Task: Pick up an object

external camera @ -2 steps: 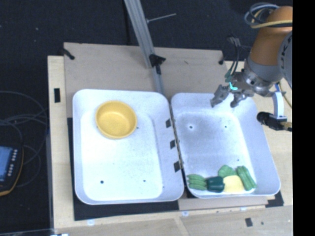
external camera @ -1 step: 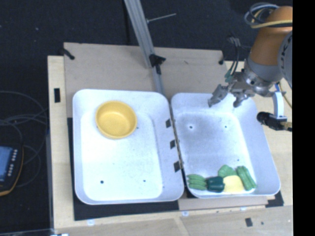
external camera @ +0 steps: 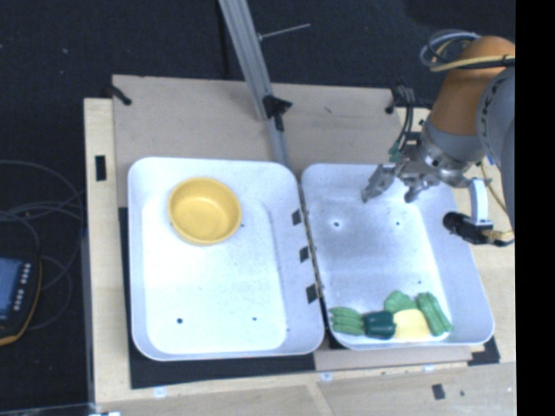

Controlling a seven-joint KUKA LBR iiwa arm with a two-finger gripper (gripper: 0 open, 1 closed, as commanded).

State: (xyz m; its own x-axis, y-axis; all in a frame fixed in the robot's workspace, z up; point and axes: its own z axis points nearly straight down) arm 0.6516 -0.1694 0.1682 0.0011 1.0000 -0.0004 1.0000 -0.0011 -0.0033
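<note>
Fingers spread and empty, the gripper point(external camera: 392, 189) hovers over the right bin point(external camera: 364, 250); green and yellow toy pieces point(external camera: 395, 317) cluster at its near edge. A round yellow bowl point(external camera: 205, 211) occupies the left bin point(external camera: 217, 310).

the right bin point(external camera: 364, 250) is the landmark here. the gripper point(external camera: 392, 189) hangs over its far edge, fingers spread apart with nothing between them, the arm point(external camera: 464, 102) rising off beyond the bin's far right corner. at the bin's near end lies a huddle of objects: a green ridged piece point(external camera: 346, 320), a dark green block point(external camera: 379, 324), a yellow piece point(external camera: 412, 323), and a green ridged piece point(external camera: 433, 312) tilted against it. just left of this bin sits the left bin point(external camera: 217, 319), holding a yellow bowl point(external camera: 205, 211) near its far left corner.
</note>
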